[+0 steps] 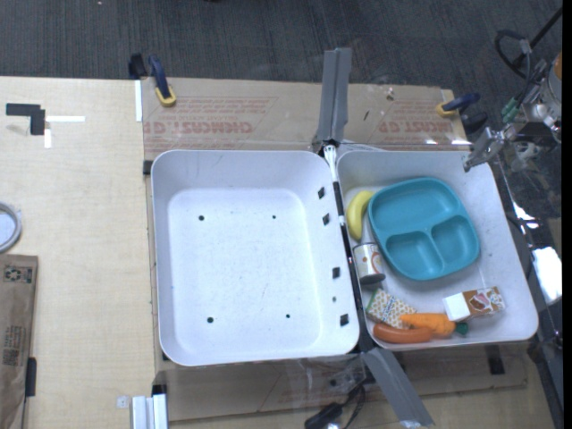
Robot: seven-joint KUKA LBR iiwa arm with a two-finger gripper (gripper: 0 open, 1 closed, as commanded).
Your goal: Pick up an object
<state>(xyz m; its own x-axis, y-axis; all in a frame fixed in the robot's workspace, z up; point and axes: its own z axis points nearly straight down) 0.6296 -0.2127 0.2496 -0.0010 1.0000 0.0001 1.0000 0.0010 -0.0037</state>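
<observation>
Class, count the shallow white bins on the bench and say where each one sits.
2. The left bin lies mid-bench. The right bin lies beside it and holds a teal tray, a banana and other small items.

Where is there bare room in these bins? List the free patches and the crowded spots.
The left bin is open floor from wall to wall. In the right bin, bare strips run behind the blue plate and along the right wall. It is crowded on the divider side and front: banana, can, carrot and small carton.
</observation>
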